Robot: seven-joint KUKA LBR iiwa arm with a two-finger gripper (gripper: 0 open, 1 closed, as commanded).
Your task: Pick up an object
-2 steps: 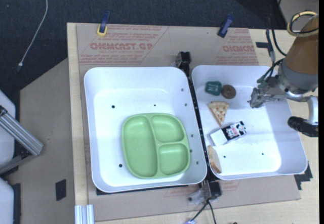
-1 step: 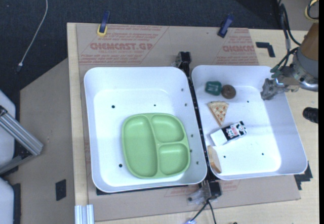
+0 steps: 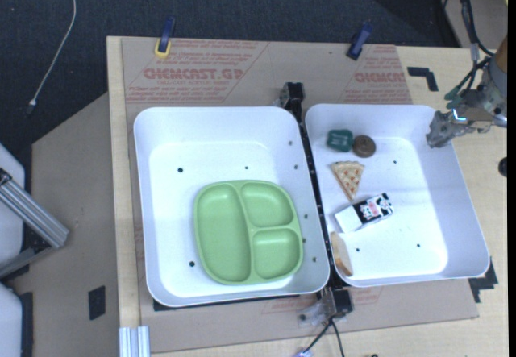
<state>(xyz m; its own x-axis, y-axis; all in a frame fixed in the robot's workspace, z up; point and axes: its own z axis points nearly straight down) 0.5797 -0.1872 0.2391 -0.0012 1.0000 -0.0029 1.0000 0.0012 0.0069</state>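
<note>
The right bin (image 3: 451,186) holds several small items: a dark green block (image 3: 339,139), a brown round cookie (image 3: 364,146), a waffle-patterned pizza slice (image 3: 348,178), a black-and-white carton (image 3: 364,211) and a tan bread piece (image 3: 341,255) against the left wall. My gripper (image 3: 442,129) hangs over the bin's upper right rim, well to the right of the items, with nothing seen between its fingers.
The left bin (image 3: 161,146) holds a green divided plate (image 3: 247,230). Both bins rest on a cardboard sheet (image 3: 242,65) held by a yellow clamp (image 3: 164,39) and a blue clamp (image 3: 359,41). Cables run at the right edge.
</note>
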